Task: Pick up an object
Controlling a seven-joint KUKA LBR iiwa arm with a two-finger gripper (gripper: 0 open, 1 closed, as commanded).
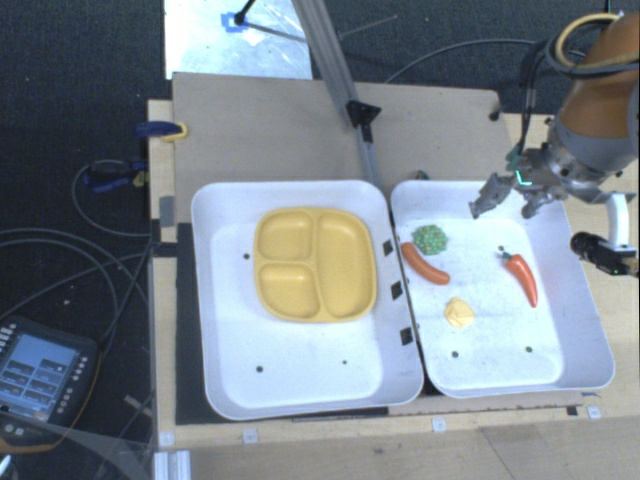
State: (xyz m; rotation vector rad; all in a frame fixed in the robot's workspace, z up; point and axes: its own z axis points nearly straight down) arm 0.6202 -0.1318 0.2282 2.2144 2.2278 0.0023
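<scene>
In the right bin (560, 368) lie a green broccoli piece (430, 238), a red-orange sausage (425, 264), a red chili pepper (521, 276) and a small pale yellow lump (459, 314). My gripper (512, 200) hovers over the bin's far part, above and to the right of the broccoli and behind the chili. Its two dark fingers are spread apart, open, with nothing between them. The grey arm with its orange band reaches in from the upper right.
The left bin (230, 368) holds a yellow divided plate (314, 264). A slanted metal pole (335, 58) crosses the back of the bench. Cables and a pendant (40, 368) lie on the floor at left.
</scene>
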